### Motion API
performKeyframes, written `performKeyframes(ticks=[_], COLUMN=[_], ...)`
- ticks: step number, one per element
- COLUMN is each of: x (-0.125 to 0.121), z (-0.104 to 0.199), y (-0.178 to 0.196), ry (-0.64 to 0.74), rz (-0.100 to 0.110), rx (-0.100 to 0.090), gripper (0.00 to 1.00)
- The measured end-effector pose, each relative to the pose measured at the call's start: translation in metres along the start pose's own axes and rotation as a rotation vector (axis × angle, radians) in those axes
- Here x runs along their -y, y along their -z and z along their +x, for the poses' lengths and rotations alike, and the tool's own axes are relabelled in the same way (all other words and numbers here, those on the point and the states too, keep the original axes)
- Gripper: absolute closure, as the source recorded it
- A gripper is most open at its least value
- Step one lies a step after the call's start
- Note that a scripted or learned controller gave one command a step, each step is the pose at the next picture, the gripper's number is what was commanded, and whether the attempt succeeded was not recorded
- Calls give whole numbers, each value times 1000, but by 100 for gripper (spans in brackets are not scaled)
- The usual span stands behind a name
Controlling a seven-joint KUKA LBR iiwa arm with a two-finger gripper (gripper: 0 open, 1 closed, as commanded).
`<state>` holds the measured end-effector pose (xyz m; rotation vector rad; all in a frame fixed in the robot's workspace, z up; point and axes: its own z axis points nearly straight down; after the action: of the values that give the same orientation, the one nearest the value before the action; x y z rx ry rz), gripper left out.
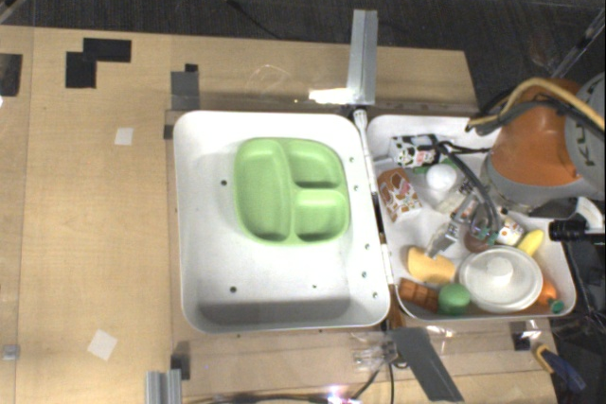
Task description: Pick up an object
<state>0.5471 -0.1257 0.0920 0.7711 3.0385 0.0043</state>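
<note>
The right bin [566, 272] holds several small objects. My gripper [447, 239] hangs low over its middle, reaching in from the grey arm with the orange band [532, 151]. Just below the gripper's tip lies a yellow-orange food piece [431, 266]. A round white bowl [500, 278] sits to its right, and a green round piece [454, 299] and a brown piece [417, 291] lie in front. A patterned carton [400, 194], a white ball [441, 177] and a black-and-white toy [415, 149] lie farther back. I see nothing lifted off the bin floor.
The left bin [204, 232] holds a light green divided plate [289, 189]. A yellow banana-like piece [531, 243] and a small orange item [550, 292] lie by the right bin's right wall. Black cables [473, 180] run from the arm to the gripper. A metal post [364, 57] stands behind the bins.
</note>
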Motion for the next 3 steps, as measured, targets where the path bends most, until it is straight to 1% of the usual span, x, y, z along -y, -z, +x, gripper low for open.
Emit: performKeyframes(ticks=[1,2,3], x=[-27,4,-6], z=[46,57,64], y=[11,0,0], ry=[-155,-272,-300], rz=[2,-9,-4], rx=[-4,13,18], gripper=[0,0,0])
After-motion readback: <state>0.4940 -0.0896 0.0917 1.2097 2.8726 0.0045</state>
